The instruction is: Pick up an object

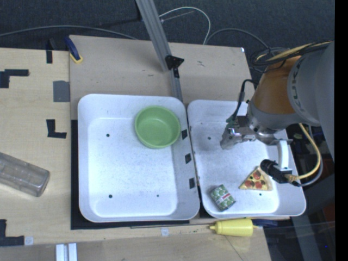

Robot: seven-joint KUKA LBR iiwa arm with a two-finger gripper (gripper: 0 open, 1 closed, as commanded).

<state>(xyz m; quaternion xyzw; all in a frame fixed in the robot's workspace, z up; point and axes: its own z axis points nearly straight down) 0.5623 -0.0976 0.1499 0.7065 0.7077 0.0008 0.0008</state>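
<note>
1. Gripper hangs over the upper middle of the right bin, above bare floor, nothing under it. Can't tell if the jaws are apart or together; too small and dark.
2. Candidate objects: pizza slice toy and small green packet, both lying flat in the right bin's near part, close to its front wall. Neither is held.
3. Green bowl sits upright in the left bin, up near the far right corner, just beside the wall the 2 bins share.
4. Judgement: the packet and the slice lie well apart from the gripper, so a pick needs a move toward the front of the bin before any descent.
5. Room: the slice has open floor on its far side; the packet is near the front wall and the left wall, tighter for the jaws. The bowl's rim close to the divider leaves little room on that side.
6. Outside the bins on the desk: yellow bottle lying along the front edge, clear plastic container at left. The arm's cable loops over the right bin's right side, near the slice, a possible snag.
</note>
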